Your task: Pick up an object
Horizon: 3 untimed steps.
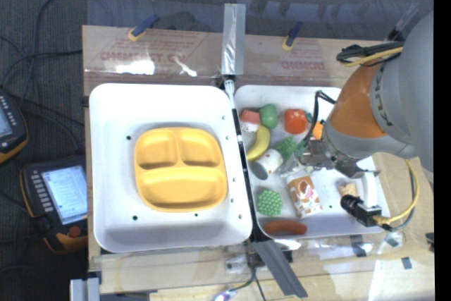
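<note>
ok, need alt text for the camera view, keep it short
The grey arm reaches from the right over the right bin, which holds toy foods including a banana, a tomato, a green ball and a hot dog. The left bin holds a yellow divided tray.

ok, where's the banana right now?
The banana lies in the right bin, near its left wall, just below the green pepper and left of the broccoli.
</note>
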Each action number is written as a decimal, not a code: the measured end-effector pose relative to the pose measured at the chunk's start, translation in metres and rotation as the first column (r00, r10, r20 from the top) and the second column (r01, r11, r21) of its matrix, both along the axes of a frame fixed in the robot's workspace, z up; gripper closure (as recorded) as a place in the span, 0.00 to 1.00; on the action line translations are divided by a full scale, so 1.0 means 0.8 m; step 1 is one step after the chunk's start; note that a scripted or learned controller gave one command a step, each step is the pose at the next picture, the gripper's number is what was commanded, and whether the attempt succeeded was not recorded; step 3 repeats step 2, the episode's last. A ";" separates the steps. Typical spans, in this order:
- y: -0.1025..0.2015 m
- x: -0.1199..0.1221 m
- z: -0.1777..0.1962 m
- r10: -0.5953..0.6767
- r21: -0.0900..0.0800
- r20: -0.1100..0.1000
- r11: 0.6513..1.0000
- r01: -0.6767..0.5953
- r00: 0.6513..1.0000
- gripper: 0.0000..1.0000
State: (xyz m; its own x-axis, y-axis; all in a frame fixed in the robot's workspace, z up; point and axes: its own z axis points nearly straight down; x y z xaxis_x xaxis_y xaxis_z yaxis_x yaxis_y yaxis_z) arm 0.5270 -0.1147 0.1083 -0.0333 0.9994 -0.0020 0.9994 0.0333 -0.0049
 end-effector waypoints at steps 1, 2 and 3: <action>0.002 -0.044 -0.020 0.352 -0.011 0.027 0.936 -0.352 0.936 1.00; 0.002 -0.046 -0.022 0.352 -0.008 0.022 0.936 -0.352 0.936 0.00; 0.002 -0.046 -0.022 0.352 -0.008 0.022 0.936 -0.352 0.936 0.00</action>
